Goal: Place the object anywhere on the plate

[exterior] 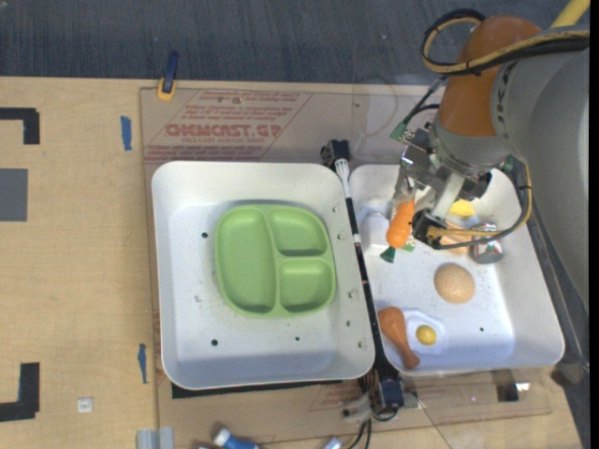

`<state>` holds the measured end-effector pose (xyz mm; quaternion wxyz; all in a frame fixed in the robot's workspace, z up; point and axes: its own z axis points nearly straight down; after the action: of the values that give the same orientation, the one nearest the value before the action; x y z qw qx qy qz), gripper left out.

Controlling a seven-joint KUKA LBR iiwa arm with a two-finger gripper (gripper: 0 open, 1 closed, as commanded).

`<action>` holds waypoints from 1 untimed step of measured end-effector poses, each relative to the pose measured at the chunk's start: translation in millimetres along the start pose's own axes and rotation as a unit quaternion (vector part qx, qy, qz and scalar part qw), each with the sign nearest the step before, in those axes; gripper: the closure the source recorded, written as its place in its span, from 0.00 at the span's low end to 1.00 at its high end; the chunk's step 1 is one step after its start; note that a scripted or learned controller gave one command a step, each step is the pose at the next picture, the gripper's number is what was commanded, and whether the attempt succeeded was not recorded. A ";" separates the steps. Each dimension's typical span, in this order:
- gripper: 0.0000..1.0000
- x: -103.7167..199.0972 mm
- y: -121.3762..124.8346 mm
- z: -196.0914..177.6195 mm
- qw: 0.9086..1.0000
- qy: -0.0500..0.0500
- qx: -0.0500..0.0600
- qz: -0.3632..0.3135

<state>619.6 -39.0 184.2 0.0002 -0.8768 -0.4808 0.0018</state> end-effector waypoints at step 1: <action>1.00 50.9 -84.1 -34.2 0.988 0.001 0.003 0.153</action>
<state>576.2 49.2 218.4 0.0036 -0.9402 -0.3405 0.0025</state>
